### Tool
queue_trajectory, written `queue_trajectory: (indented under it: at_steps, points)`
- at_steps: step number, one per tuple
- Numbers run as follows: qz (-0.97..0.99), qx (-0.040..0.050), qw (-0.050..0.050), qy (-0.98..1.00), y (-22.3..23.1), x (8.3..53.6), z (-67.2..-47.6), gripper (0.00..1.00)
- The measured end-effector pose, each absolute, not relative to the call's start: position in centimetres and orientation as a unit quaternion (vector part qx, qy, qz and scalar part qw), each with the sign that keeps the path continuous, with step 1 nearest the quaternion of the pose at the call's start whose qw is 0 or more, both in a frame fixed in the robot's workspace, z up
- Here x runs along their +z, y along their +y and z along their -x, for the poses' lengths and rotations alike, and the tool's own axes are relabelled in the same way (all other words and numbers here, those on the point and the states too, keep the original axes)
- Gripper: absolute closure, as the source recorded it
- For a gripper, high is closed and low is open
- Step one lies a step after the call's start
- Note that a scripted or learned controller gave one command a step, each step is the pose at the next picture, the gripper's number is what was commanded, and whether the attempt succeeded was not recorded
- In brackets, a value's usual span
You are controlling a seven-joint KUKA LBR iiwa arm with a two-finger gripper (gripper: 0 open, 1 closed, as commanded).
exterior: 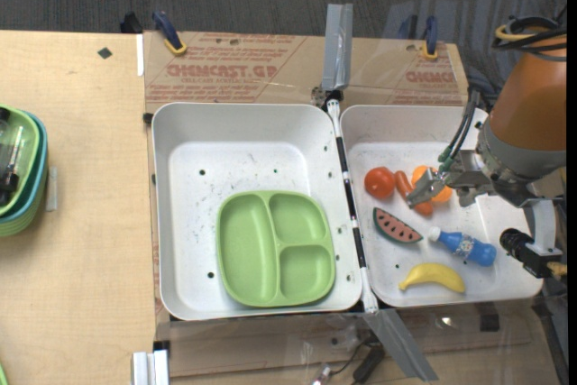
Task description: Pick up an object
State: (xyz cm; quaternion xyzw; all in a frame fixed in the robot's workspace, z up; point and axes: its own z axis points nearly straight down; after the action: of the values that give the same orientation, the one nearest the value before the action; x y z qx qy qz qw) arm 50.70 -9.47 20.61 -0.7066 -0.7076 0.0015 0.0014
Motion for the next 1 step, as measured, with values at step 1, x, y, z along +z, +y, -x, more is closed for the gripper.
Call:
queue_trajectory:
  at_steps: [1]
  points:
    - [0.708,0.0021,0.002,-0.707,-9.54,21.43,-50.75,1.0]
